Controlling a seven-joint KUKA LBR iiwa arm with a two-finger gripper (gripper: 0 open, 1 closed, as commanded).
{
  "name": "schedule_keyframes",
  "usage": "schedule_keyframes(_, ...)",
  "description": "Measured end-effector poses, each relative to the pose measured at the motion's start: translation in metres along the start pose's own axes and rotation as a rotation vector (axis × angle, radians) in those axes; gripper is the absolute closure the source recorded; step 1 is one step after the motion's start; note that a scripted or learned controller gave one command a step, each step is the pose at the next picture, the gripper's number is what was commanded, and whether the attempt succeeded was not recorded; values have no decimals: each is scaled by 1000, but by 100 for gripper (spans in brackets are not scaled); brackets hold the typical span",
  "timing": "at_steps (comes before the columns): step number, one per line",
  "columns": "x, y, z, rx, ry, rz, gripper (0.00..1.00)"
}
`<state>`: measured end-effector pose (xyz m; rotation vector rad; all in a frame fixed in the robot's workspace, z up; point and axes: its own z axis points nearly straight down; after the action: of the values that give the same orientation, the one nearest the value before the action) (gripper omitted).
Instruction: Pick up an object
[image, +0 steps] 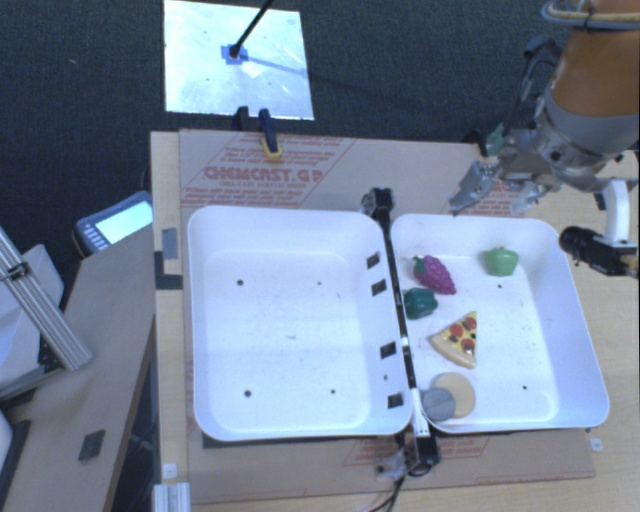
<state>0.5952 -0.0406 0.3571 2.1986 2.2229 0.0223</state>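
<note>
Gripper (492, 190) poised over the far rim of the right bin (578, 330), fingers spread with a clear gap, nothing between them, touching nothing. Arm (590, 80) cut off by the top and right edges, orange band just above the wrist.

In the right bin, well below the gripper: purple grape bunch (435, 273) near the divider, dark green pepper (420, 302) just beneath it, light green toy (500, 261) toward the far right — shape hard to make out. Pizza slice (457, 338) mid-bin, a tan round piece (456, 393) near the front wall, and a grey disc (437, 404) overlapping its left edge — possibly part of the divider hardware, cannot tell. Left bin (290, 320) alongside, sharing the clipped centre edge.
</note>
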Motion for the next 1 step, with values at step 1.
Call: schedule_keyframes(1,-110,-27,-25,15,-6,20,0)
